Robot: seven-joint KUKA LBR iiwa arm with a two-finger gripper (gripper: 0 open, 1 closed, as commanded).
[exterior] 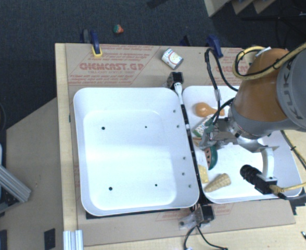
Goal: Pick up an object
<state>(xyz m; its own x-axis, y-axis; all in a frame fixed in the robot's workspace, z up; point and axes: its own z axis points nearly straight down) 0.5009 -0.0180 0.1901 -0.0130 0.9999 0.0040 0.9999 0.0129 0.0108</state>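
Orange, rounded object [203, 108] lies in the right bin [283, 178], near its far-left corner, just up and left of the end effector [211, 138]. Other candidate items sit close around the end effector: a dark green curved piece [212, 157] directly below it, a tan ridged cone-like piece [218, 182] further below near the bin's front edge, and a small pale item [202, 174] against the bin's left wall. Whether the end effector is released or clenched on anything cannot be told; the wrist and cabling mask it. Grey arm with orange band [257, 90] extends to the right of the end effector, covering most of the right bin's middle. A black cylindrical part [254, 176] with a cable hangs lower right of it. Left bin [90, 108], to the left of the end effector, touches the right bin along a shared edge. Further up and left, on the counter [64, 139], a small white box [171, 58] rests beyond the bins; a yellow clamp [96, 47] grips the counter's far edge.
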